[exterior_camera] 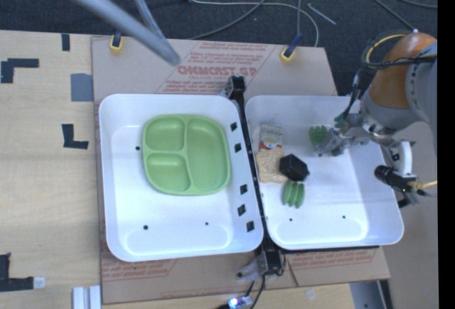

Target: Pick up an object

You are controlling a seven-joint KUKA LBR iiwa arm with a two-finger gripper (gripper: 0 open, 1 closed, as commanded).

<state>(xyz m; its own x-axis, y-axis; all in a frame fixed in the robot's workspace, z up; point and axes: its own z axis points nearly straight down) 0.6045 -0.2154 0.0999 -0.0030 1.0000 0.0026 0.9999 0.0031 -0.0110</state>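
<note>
Nearest me in the right white bin (370, 226) lies a ridged green pod-shaped toy (293, 194), then a black block (293, 167). Farther back, a small green leafy toy (318, 135) sits just left of the gripper (335, 145); its grip I cannot tell.

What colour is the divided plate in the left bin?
Light green: the plate shows best in the camera view.
</note>
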